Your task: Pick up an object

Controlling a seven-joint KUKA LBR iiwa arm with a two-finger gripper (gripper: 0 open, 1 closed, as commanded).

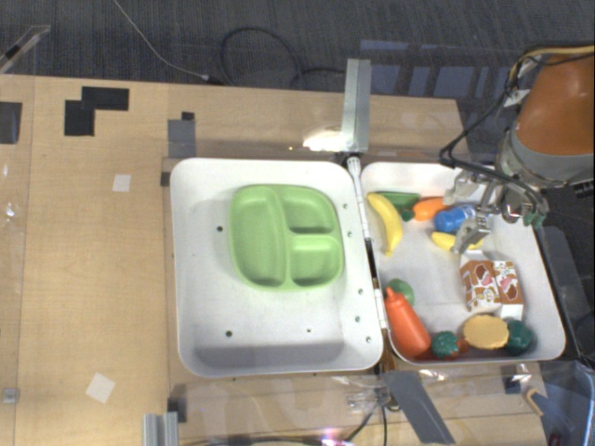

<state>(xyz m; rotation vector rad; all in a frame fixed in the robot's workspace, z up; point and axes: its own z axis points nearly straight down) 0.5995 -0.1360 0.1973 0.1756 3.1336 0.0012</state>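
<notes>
The blue toy lies near the right bin's far edge, between an orange piece and the gripper; whether the jaws are released cannot be told.

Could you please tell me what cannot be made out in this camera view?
- Gripper: too small and blurred to tell its finger state.
- Blue item: partly behind the gripper; shape unclear.
- Carton: print too small to read.
- Arm: cut off by the right edge.
</notes>
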